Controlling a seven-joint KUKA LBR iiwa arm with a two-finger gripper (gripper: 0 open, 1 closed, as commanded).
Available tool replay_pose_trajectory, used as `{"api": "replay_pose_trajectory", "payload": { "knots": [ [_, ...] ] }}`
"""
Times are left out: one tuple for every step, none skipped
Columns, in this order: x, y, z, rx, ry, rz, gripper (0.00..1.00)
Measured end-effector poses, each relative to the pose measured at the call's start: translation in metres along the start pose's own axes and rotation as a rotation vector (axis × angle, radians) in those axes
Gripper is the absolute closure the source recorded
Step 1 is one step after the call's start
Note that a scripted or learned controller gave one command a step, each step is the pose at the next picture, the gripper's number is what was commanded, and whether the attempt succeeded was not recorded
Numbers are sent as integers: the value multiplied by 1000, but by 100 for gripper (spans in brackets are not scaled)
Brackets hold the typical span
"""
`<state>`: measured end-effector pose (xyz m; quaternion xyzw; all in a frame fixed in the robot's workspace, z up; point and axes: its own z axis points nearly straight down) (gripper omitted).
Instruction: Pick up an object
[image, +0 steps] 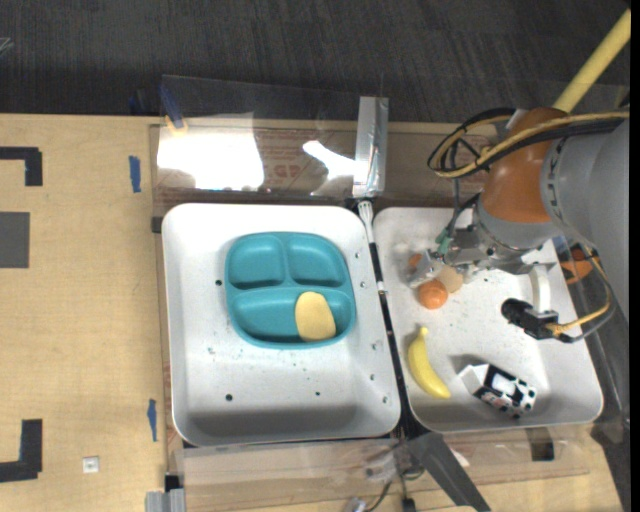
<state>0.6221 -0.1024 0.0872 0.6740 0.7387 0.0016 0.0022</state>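
My gripper (437, 265) hangs low over the back left part of the right bin (572, 385), below the grey arm with its orange band. A small orange round fruit (432, 294) lies right in front of the gripper, touching or nearly touching it. Further forward, a yellow banana (427, 368) lies by the bin's left wall. A black-and-white toy (503, 390) sits near the bin's front edge.
The left bin (200, 385) holds a teal divided plate (245, 262) with a yellow oval object (316, 316) in its front right compartment. A clear plastic sheet (260, 150) stands behind the left bin. Yellow cables loop above the wrist.
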Motion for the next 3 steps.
{"api": "replay_pose_trajectory", "payload": {
  "knots": [
    [-14, -24, 0, 1, 1, 113, 0],
    [-14, -22, -13, -5, 0, 113, 100],
    [-3, -4, -110, -4, -1, -28, 100]
  ]
}}
